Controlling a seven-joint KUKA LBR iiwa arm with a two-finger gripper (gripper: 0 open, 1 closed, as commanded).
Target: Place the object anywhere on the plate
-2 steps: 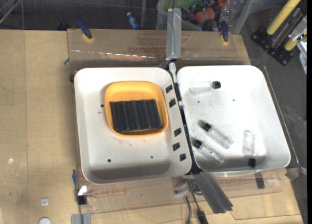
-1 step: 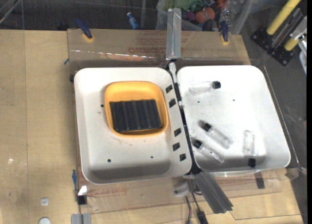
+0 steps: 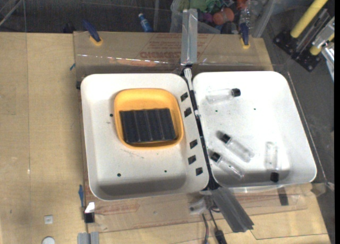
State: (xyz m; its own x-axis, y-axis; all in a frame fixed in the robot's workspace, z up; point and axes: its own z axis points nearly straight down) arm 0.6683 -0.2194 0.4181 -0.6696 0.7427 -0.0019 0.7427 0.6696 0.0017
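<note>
Four small clear plastic vials with black caps lie scattered in the right-hand shallow white bin (image 3: pixel 297 126), and any of them could be the object to move. One vial (image 3: pixel 223 95) rests near the bin's far edge, long axis roughly left to right, cap toward the right. Two more lie close together near the divider, the middle vial (image 3: pixel 234 146) and the near-left vial (image 3: pixel 225 164), both slanting from upper left to lower right with caps at the upper-left end. The fourth vial (image 3: pixel 271 160) stands nearly front to back, cap toward me.

The orange plate (image 3: pixel 123 101), glossy and rounded-square, sits in the left-hand white bin (image 3: pixel 98 147) with a ribbed black rectangular block (image 3: pixel 147 126) on it. So the plate lies leftward, across the divider. I cannot tell the hand's state.
</note>
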